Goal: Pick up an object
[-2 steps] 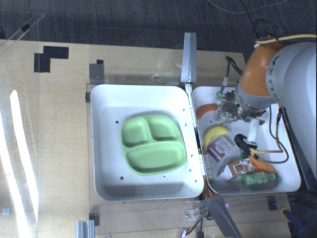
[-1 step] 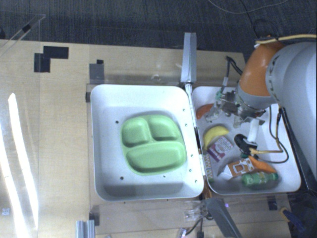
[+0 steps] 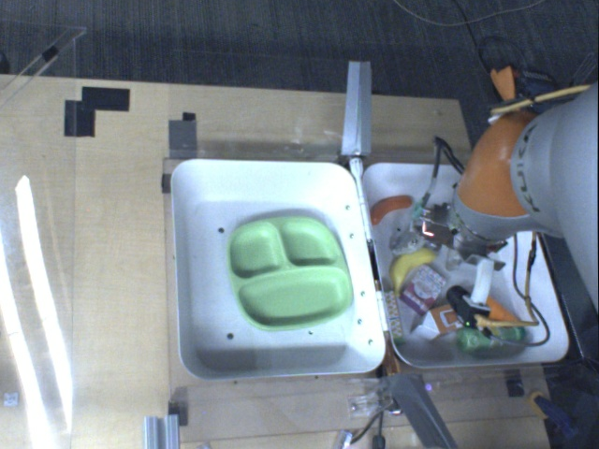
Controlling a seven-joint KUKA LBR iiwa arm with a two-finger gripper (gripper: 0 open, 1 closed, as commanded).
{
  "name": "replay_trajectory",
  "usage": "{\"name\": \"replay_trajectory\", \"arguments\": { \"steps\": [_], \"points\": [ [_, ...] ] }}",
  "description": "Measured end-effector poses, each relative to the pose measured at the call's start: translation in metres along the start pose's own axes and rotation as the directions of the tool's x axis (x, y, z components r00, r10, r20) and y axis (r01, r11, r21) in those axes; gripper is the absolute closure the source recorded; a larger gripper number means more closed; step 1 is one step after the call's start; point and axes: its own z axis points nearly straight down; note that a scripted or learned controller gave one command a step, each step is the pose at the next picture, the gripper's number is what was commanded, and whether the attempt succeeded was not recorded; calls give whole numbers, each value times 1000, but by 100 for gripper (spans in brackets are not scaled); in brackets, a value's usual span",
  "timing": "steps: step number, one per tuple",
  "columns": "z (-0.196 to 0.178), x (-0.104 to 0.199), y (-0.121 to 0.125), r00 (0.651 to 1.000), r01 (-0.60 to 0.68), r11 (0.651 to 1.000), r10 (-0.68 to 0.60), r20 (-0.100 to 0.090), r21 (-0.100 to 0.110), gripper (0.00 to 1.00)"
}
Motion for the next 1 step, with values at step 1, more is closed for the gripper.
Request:
{"name": "replay_trajectory", "arguments": {
  "steps": [1],
  "points": [
    [-12, 2, 2, 1000, 1, 1000, -1, -3, -6, 100]
  ]
}}
